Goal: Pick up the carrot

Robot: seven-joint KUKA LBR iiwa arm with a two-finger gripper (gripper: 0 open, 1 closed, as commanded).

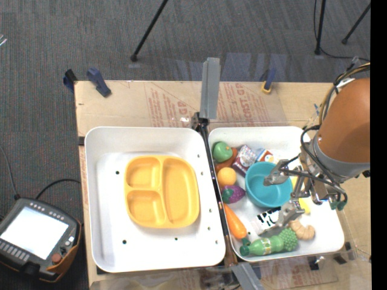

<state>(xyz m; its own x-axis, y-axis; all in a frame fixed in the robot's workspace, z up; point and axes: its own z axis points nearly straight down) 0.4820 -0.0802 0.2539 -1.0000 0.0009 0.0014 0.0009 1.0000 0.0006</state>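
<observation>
Carrot [234, 222] low against the left wall of the right bin [336, 231], my hand [284, 193] apart from it.

The carrot lies slantwise along the bin's left edge, below a purple toy [233, 193] and a yellow fruit [226, 176], with bare white floor to its right. My hand hovers over the blue bowl [264, 188], fingers spread wide, gripping nothing. A green toy [271, 243] lines the near wall. The left bin [100, 162] carries a yellow divided plate [162, 191], with open margin all round it.
</observation>
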